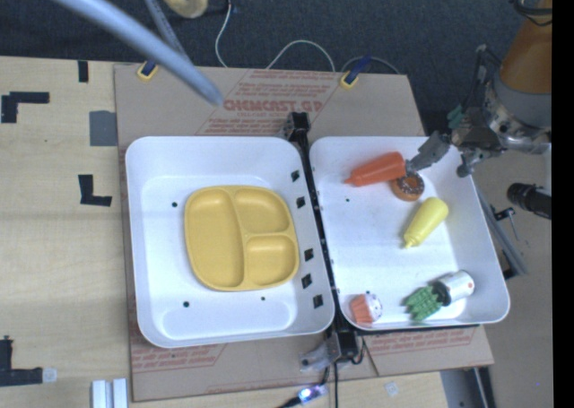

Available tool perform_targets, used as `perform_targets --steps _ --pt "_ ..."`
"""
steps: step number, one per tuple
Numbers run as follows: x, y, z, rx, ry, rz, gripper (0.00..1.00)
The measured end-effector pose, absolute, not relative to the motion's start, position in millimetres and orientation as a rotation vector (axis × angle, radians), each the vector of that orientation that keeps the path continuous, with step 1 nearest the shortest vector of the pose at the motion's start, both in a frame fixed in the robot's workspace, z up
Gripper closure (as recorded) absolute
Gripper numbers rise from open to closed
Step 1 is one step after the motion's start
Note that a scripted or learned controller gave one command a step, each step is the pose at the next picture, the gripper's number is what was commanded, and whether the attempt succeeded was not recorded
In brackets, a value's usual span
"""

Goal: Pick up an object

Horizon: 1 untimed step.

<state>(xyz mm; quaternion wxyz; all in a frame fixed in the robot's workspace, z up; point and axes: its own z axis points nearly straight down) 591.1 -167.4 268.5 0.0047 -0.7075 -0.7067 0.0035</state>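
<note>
Camera view looks down on two white bins: the left bin (148, 218) bears a yellow tray (240, 238) with three compartments, and the right bin (480, 245) holds the small toys. The gripper (441, 157) hangs over the right bin's upper right corner, with one dark finger (427, 153) slanting down toward the carrot (377, 169) and another on its right; they stand apart with nothing between them, so the hand is open and empty. The carrot lies on its side near the bin's top edge, its thick end next to that finger, and a small brown round piece (408, 186) touches it just below. A yellow bottle (424, 221) lies tilted just below that, apart from both. Near the front wall sit a green piece (421, 302), a white cylinder (457, 285) beside it, and an orange-and-white piece (363, 308). The carrot looks the likeliest target: probably light, hollow, stiff plastic with a smooth, tapering skin that could slip or roll under a poor pinch. The best hold is likely across its thick middle, fingers square to its long axis, clear of the brown piece.
</note>
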Motion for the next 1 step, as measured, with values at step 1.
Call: perform_targets --steps 1 --pt "593.1 -167.2 274.0 -2.219 -2.222 0.002 0.00"
